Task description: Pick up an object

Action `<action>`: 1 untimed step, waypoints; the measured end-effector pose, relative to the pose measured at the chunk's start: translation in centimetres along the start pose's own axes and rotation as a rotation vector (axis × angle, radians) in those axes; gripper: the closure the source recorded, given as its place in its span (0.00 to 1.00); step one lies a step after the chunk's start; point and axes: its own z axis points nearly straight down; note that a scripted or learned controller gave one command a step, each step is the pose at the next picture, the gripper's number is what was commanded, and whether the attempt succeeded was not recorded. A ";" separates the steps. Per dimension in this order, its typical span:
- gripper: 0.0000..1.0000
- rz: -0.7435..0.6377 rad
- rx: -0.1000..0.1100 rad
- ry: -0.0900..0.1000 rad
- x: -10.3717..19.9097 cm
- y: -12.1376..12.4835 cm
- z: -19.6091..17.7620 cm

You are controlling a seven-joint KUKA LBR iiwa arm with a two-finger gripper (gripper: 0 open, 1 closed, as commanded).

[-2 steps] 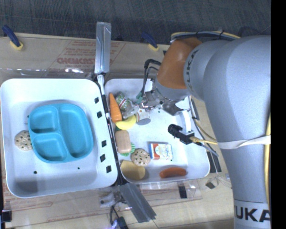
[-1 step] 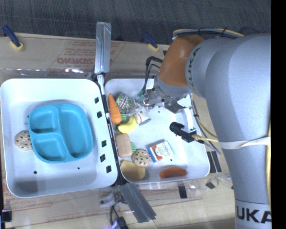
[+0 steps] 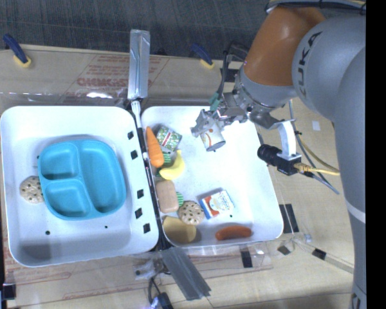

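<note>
Apparently nothing is held: the gripper (image 3: 209, 132) is seen above the right bin (image 3: 257, 172) with fingers parted and bare. The toys, such as the carrot (image 3: 154, 148), are gathered at seven o'clock, probably reachable by descent.

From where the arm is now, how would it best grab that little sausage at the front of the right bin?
Probably across the sausage's narrow middle, coming straight down. It lies flat with its long axis left to right, apart from the milk carton behind it. The bin's front wall sits close, so the pincer has little room there.
</note>
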 end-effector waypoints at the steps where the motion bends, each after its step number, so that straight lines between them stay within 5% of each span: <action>1: 1.00 0.257 0.017 0.003 -0.7 -2.3 4.0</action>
